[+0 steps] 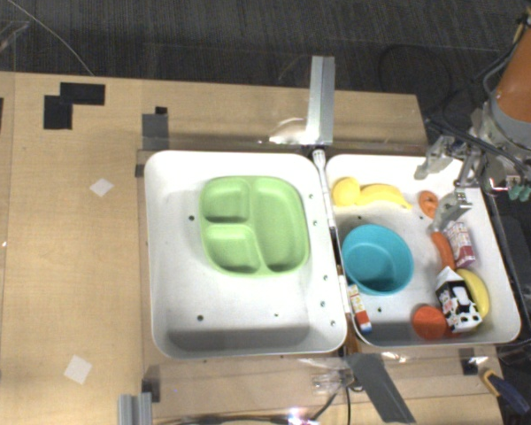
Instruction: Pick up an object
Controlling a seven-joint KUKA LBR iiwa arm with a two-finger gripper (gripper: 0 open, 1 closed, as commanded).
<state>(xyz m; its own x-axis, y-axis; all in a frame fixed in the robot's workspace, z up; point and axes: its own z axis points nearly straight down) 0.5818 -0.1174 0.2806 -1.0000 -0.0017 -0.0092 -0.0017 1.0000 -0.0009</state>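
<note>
Far to the left of the end effector [451,177], a green divided plate [252,224] lies in the left bin [168,264]. It is wide and flat, so it gives little to grip. Closer, in the right bin [504,317], a teal bowl [377,257] stands near a yellow banana [370,193]. The bowl looks stiff and smooth; its rim is the best hold. Just below the end effector lie an orange carrot [442,248] and a small bottle [461,243], both light and narrow. The end effector hangs spread above the bin's far side, pinching nothing. I judge the carrot easiest, taken across its middle.
</note>
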